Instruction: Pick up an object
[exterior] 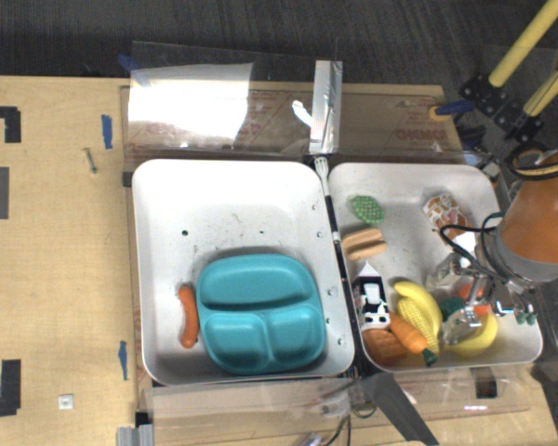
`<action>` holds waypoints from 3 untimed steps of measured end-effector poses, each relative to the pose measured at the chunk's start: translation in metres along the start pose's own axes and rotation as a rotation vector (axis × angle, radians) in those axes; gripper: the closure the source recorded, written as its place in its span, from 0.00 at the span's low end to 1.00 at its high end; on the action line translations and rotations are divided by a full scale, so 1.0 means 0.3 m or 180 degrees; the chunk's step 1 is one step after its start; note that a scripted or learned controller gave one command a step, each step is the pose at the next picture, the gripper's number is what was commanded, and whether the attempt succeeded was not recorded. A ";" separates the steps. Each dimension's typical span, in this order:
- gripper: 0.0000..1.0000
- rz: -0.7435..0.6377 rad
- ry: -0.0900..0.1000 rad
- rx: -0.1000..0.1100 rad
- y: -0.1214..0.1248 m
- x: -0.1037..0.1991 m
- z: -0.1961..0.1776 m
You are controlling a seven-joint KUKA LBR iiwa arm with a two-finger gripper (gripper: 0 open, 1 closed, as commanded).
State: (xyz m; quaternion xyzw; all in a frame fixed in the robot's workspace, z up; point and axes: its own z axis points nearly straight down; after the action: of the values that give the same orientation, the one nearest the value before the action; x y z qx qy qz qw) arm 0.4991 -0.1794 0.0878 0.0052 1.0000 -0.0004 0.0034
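Low — gripper (467, 297) over right bin (414, 179)

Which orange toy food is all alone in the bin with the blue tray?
The long orange toy sausage, lying beside the teal plastic divided tray in the left white bin. The orange toy carrot lies in the right white bin among other toys.

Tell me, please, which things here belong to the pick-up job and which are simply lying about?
In play, by the gripper in the right bin:
- banana
- carrot
- green item
- bread-like piece

Lying about, in the left bin:
- teal tray
- orange sausage
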 end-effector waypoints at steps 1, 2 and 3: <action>0.00 -0.0255 -0.0007 -0.0001 0.213 0.042 -0.002; 0.00 -0.0344 -0.0015 0.0003 0.242 -0.149 -0.002; 0.00 0.0036 -0.0009 0.0001 0.205 -0.350 0.001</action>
State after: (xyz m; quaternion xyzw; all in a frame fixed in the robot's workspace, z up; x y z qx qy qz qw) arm 0.6046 -0.1191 0.0880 0.0109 0.9999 -0.0006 0.0049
